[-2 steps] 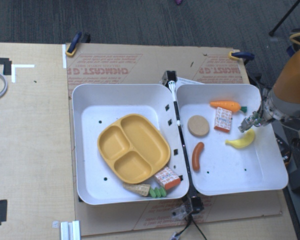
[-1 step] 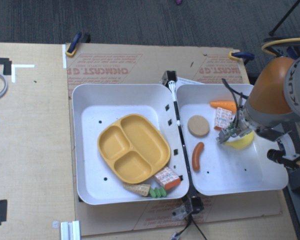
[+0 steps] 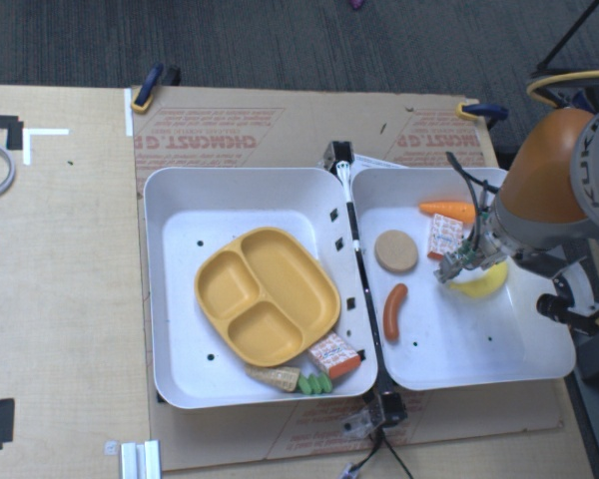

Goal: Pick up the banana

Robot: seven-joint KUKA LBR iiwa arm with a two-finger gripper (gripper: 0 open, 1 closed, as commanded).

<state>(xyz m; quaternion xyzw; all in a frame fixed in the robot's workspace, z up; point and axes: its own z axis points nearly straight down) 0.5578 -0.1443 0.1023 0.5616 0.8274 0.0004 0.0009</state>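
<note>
Grey arm low in rt bin, pincer [image 3: 463, 263] on banana [image 3: 483, 280]

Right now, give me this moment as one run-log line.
task: pick banana | gripper: low in right bin, at banana | grasp: unconfirmed | nearby: carrot, sausage

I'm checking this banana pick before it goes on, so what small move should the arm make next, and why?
Probably a short, straight descent onto the banana. The gripper sits at the banana's left end in the right bin, and nothing shows the fruit between its fingers. The carrot and the small packet lie close behind, so sideways travel could knock them.
</note>
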